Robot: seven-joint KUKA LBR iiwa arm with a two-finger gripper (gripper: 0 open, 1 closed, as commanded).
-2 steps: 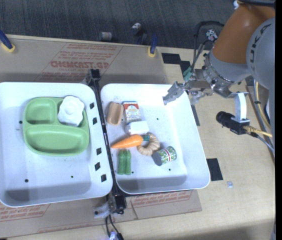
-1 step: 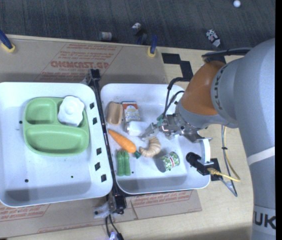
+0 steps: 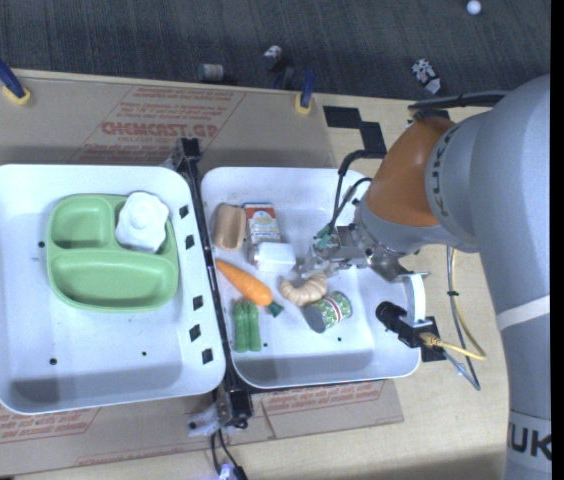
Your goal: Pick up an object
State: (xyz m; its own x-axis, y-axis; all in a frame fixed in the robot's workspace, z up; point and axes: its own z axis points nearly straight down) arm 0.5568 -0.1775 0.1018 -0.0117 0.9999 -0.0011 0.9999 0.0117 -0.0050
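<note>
**Claw Position Over Right Bin**

On the counter (image 3: pixel 52 118), the left bin (image 3: pixel 12 298) holds a green divided tray (image 3: pixel 112 268). A white rounded object (image 3: pixel 143 220) sits in the tray's far right compartment.

The right bin (image 3: pixel 292 368) contains the loose items. Near its left wall, a tan bread-like piece (image 3: pixel 227 226) lies at the far side, with an orange carrot (image 3: pixel 244 282) nearer to me and a green vegetable (image 3: pixel 246 325) nearest the front rim. Just right of the bread stands a small carton with a red label (image 3: pixel 260 224), and a white block (image 3: pixel 274 257) touches its near edge. Toward the bin's middle, a curled tan pastry-like piece (image 3: pixel 305 289) lies against a small can with a green and white label (image 3: pixel 328 311).

My claw (image 3: pixel 324 251) hangs over the right bin's middle, just above the pastry-like piece. Whether it is spread or pressed together I cannot tell; the metal parts blur together. My arm (image 3: pixel 462 188) enters from the right.
</note>
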